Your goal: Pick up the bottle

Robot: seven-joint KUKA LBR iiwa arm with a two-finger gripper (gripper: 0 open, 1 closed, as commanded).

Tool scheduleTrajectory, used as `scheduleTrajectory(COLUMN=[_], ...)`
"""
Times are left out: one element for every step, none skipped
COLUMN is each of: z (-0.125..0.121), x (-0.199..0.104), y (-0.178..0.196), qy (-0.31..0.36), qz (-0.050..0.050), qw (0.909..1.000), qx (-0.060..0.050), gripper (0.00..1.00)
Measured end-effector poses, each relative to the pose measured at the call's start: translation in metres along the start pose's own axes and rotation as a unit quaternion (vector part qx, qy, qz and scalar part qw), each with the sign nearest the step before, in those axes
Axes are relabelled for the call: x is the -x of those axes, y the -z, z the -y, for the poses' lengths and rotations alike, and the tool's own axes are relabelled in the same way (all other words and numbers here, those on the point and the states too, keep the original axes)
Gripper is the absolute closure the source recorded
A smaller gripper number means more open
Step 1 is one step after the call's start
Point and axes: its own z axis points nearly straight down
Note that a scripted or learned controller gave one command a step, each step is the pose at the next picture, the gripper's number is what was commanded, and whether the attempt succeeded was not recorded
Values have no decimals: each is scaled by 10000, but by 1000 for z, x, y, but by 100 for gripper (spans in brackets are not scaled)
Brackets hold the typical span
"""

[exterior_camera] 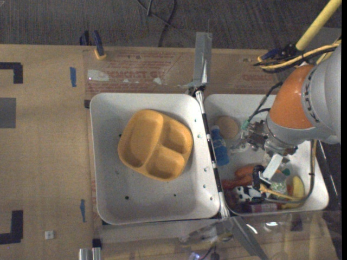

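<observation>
- Camera view, left bin (103,145): it fills the centre-left of the frame and carries only a yellow divided plate (155,144), tilted slightly from square. It plays no part in the task.
- Camera view, right bin (238,106): it sits in the right half of the frame and holds all the loose items.
- Bottle (219,147): blue, lying on its side along the bin's left wall, long axis running up and down the frame. A tan round object (228,127) lies just beside its upper end.
- Clutter: a red-orange item (245,172), a black-and-white toy (248,193) and a yellow item (297,187) are grouped at the bin's lower edge, apart from the bottle.
- Gripper (252,137): it is over the middle of the right bin, to the right of the bottle and near the tan object. Nothing is seen held. Jaw state: cannot be told.
- Assessment: the bottle is not yet picked up. Its position against the wall probably leaves little clearance on that side, so a grasp across its narrow width appears necessary.
</observation>
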Motion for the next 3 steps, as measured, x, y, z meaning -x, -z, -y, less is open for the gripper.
scheduleTrajectory(z=[-62, -61, -62], x=[-18, -18, -20], y=[-14, -14, -3], qy=[-1853, -1855, -1838], qz=[1, 0, -7], qw=[9827, 9826, 9830], qx=[14, 13, 17], gripper=[0, 0, 100])
